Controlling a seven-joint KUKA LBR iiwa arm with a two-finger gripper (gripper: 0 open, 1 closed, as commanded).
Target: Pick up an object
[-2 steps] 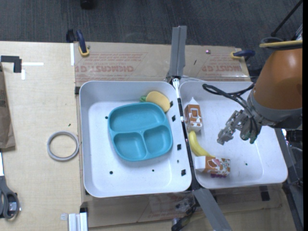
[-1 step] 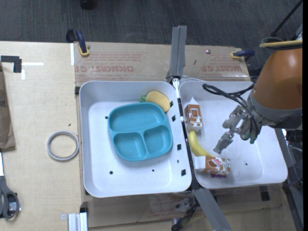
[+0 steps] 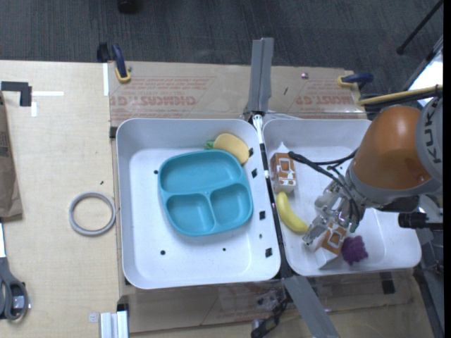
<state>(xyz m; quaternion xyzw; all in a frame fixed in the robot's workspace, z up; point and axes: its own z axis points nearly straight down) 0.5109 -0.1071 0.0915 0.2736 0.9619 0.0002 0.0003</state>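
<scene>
My gripper [image 3: 328, 225] hangs low in the right bin [image 3: 394, 259], near its front. Right under its tip lies a small orange and white block [image 3: 332, 239]. A purple grape cluster [image 3: 355, 248] rests just right of that block. A yellow banana [image 3: 289, 213] lies to the gripper's left, along the bin's left wall. Farther back stands an orange and white box [image 3: 283, 171]. The arm's orange band [image 3: 394, 150] covers the right part of this bin.
The left bin [image 3: 141, 259] holds a blue three-compartment plate [image 3: 206, 192] and a yellow fruit [image 3: 232, 146] at its back edge. A grey ring [image 3: 92, 213] and scissors [image 3: 13, 296] lie on the bench to the left. Black cables [image 3: 320, 164] cross the right bin.
</scene>
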